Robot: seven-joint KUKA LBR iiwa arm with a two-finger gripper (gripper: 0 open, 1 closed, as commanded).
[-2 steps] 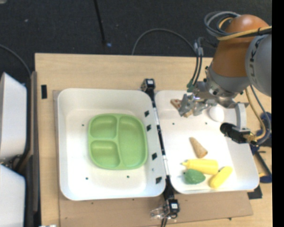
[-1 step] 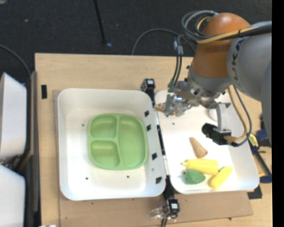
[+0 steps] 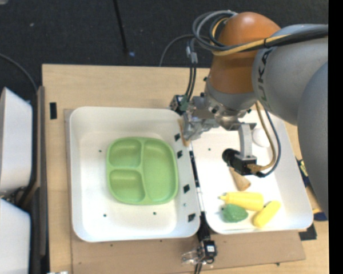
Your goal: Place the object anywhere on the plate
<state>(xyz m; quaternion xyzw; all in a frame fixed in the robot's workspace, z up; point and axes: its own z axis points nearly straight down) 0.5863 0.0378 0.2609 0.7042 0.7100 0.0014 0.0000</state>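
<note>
Green three-compartment plate (image 3: 142, 170) flat in left bin, yellow, green, tan objects in right bin

plate (image 3: 142, 170) unobstructed from above; bin walls (image 3: 188, 170) between bins.

One fixed cam above the bench (image 3: 57, 84), looking down at a slant; both white bins in frame, left bin (image 3: 86, 210) and right bin (image 3: 291, 216); mid-range; arm (image 3: 286, 79) enters from frame right, nearest the lens.
</note>
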